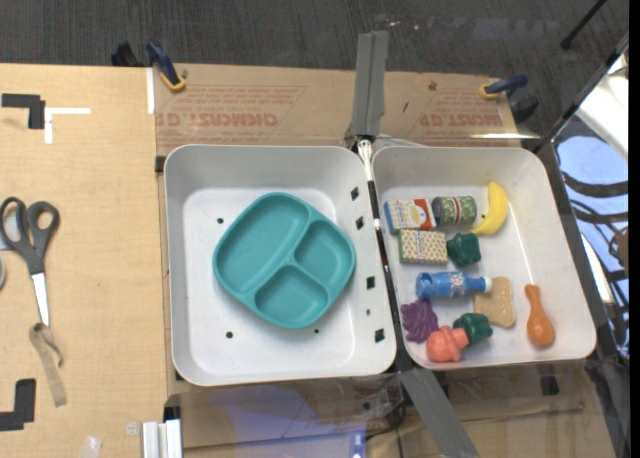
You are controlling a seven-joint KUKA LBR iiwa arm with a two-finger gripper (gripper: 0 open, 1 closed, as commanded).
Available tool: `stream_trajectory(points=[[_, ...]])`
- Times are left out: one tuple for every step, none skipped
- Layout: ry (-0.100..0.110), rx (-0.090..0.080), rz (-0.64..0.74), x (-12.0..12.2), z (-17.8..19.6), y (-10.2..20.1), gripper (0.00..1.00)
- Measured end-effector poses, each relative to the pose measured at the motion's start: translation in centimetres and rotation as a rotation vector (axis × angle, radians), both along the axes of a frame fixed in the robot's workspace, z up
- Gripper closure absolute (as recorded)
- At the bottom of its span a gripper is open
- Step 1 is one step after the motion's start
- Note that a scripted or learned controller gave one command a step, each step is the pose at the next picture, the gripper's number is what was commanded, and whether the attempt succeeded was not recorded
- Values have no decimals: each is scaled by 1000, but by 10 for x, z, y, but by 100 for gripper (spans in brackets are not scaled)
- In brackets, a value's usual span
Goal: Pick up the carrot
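The carrot [538,317] is a small orange tapered piece lying near the right wall of the right bin [565,246], thin end pointing toward the back, thick end toward the front. It lies apart from the other toys, with a tan bread slice [496,303] just to its left.
The right bin also holds a banana [492,208], a can [455,210], two small boxes [421,245], a blue bottle [450,285], purple grapes [420,320] and a coral toy with a green top [450,343]. A teal divided plate [285,259] fills the left bin [190,276]. Scissors [30,236] lie on the bench at left.
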State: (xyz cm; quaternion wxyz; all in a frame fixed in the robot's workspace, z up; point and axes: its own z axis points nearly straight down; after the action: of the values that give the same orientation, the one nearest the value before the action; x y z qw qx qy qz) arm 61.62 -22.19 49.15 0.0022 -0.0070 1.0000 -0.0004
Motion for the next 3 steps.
stream_trajectory(points=[[1,0,321,-55,-10,0,100],[2,0,584,-126,-11,1,100],[1,-1,959,-87,-11,1,100]])
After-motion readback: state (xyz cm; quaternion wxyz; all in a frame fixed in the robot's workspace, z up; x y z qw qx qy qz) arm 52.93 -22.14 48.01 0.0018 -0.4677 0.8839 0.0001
